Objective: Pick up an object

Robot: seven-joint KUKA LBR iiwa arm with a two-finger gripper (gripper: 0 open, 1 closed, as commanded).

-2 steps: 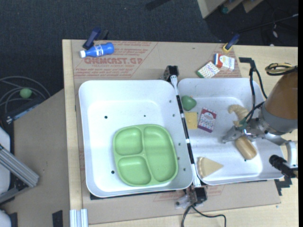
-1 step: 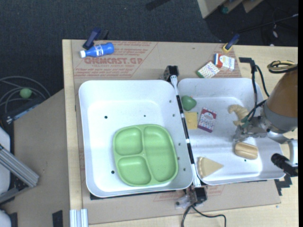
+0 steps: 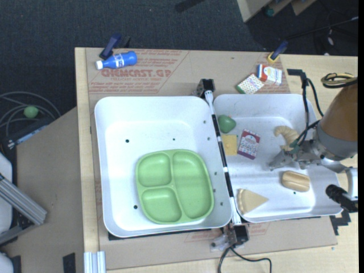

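Observation:
The right white bin (image 3: 257,100) holds several objects. A green rounded piece (image 3: 226,123) sits by its left wall, with a yellow square (image 3: 229,145) just below it. A dark red packet (image 3: 248,144) lies near the middle. A tan curved piece (image 3: 286,133) lies toward the right, a tan bread-like roll (image 3: 295,180) below it, and a tan wedge (image 3: 251,200) sits at the front. My gripper (image 3: 286,157) hangs low in the right part of this bin, between the curved piece and the roll, just above the roll. Nothing shows as held.
The left bin (image 3: 114,152) carries a green divided plate (image 3: 173,185). On the bench behind the bins lie a blue bottle (image 3: 117,60) and small patterned boxes (image 3: 260,79). Cables run along the right bin's far right edge.

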